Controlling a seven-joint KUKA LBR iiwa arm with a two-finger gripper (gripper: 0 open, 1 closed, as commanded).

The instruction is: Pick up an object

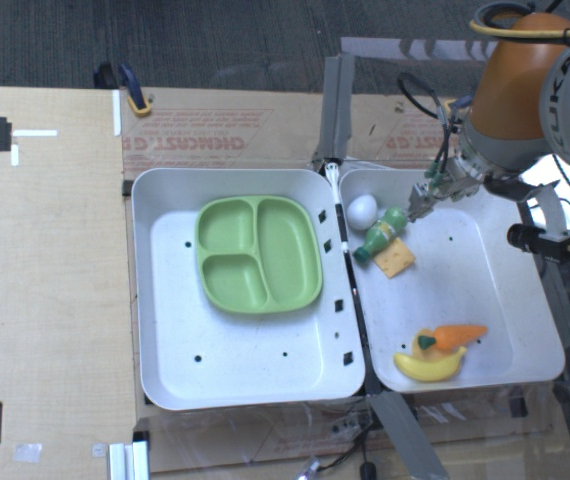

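**Two bins, gripper at the green bottle**

The gripper [423, 200] hangs low in the right bin [505, 298], its tip just beside the top of a green bottle [380, 233]; whether its fingers are parted cannot be made out. The bottle lies tilted, touching a yellow cheese wedge [396, 259], near a white egg [362, 210]. A banana [428, 366] and carrot [457, 337] lie together at the front. A green divided plate [259, 254] sits in the left bin [165, 348].

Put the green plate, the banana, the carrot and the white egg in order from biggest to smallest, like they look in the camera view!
1. green plate, by far the biggest
2. banana and carrot, which look too alike to rank
3. white egg, the smallest
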